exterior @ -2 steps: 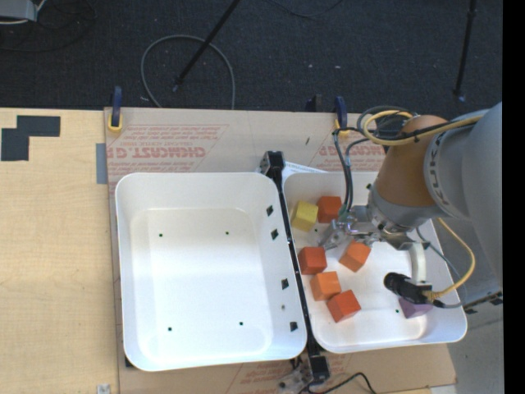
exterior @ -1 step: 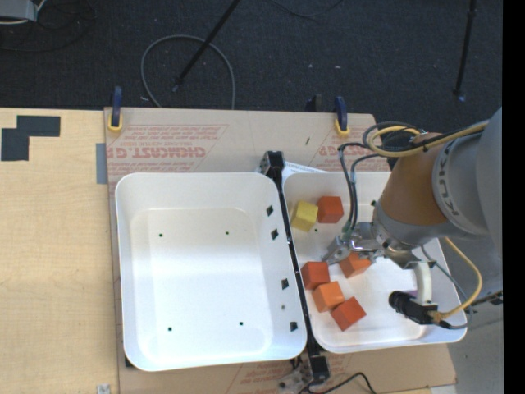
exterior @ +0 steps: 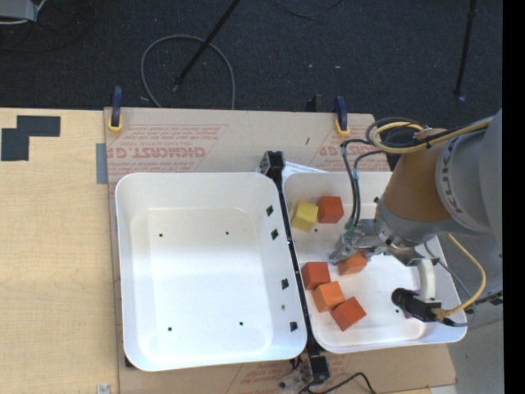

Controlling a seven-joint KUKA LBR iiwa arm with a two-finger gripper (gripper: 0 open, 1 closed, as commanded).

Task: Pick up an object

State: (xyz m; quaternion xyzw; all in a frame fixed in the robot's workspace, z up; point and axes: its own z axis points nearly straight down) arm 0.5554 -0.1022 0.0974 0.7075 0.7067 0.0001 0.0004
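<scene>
The claw was down in the right bin, on an orange block near the bin's middle; whether it had clamped could not be told. No block looked lifted, so the pick remained unfinished.

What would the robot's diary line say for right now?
arm: over right bin | hand: down at an orange block | lifted: not yet | nearby: yellow block, four more orange blocks | left bin

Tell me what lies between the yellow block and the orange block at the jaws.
Bare white bin floor lies between the yellow block and the orange block, in the camera view.
</scene>
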